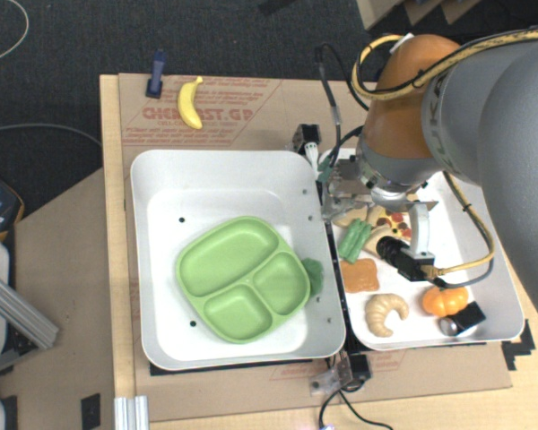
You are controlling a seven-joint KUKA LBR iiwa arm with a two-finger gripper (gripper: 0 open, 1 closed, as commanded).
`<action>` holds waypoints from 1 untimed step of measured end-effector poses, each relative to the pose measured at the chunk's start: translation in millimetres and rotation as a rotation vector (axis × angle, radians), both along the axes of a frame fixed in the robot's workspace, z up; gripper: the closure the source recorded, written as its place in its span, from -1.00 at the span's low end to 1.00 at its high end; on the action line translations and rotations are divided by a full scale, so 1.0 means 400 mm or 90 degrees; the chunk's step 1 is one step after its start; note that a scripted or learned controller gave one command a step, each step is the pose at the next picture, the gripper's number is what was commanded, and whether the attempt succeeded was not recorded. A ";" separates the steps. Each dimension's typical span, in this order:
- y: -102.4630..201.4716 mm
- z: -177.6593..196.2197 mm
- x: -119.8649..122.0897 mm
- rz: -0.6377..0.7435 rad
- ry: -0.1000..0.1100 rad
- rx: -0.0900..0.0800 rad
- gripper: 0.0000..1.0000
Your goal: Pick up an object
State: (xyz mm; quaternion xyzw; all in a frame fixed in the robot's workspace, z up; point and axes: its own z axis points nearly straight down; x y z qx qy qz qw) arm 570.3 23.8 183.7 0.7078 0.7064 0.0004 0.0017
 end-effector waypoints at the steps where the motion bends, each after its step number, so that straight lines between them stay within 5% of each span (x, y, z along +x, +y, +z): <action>1: 0.001 0.111 -0.170 0.000 0.004 0.002 1.00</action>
